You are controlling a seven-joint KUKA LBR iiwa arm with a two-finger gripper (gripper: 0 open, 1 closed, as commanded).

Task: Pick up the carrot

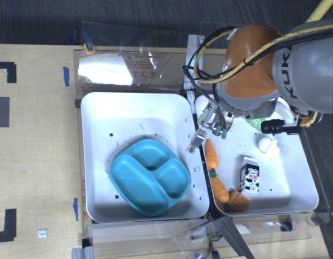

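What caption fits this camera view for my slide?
Gripper hovers open just above the carrot along the right bin's left wall; blue tray sits in the left bin.

Grey arm (pixel 309 63) with orange band, black and yellow cables.

Overhead view of my workspace under bright, even light from above. Glare whitens the clear panel (pixel 128 69) at eleven o'clock. The left bin (pixel 101 112) glows almost overexposed; a soft shadow lies under the blue tray (pixel 150 175). My arm (pixel 274 69) darkens the right bin (pixel 296 193) at two o'clock. Detail is slightly soft and grainy throughout.
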